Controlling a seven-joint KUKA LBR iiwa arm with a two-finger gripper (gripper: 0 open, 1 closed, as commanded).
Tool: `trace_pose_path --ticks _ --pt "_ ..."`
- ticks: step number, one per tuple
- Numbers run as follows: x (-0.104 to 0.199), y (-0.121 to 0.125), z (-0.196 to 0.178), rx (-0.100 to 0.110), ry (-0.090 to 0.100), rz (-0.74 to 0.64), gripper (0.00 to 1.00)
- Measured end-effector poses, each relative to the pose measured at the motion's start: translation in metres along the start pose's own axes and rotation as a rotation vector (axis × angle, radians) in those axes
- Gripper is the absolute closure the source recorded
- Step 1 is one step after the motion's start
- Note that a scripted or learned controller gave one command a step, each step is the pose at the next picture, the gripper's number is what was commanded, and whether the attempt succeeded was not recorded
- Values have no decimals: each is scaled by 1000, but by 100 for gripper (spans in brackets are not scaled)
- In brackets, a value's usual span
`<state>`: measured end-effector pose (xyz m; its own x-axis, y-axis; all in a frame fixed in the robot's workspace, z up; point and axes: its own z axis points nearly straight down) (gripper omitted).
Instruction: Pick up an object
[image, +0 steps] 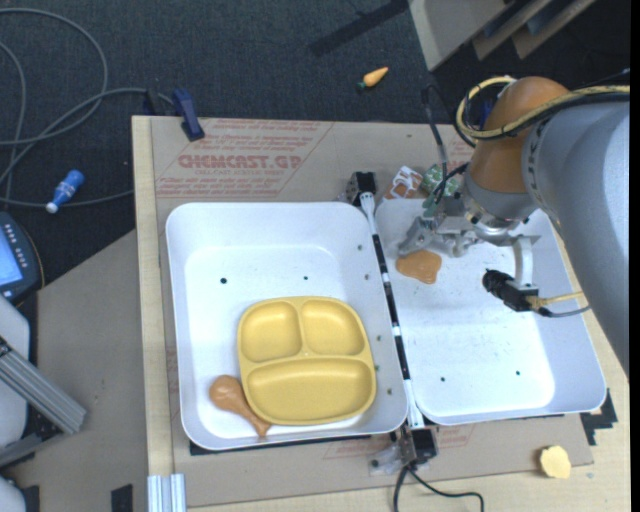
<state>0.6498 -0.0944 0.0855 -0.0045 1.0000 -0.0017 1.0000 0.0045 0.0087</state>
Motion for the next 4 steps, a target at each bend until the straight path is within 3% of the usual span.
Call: trace_pose_path --ticks 1,2,4 --pt "-6 10 1 5 1 3 0" --pt "1 -15 1 13 3 6 0" --pt "-3 -4 1 6 1 4 0"
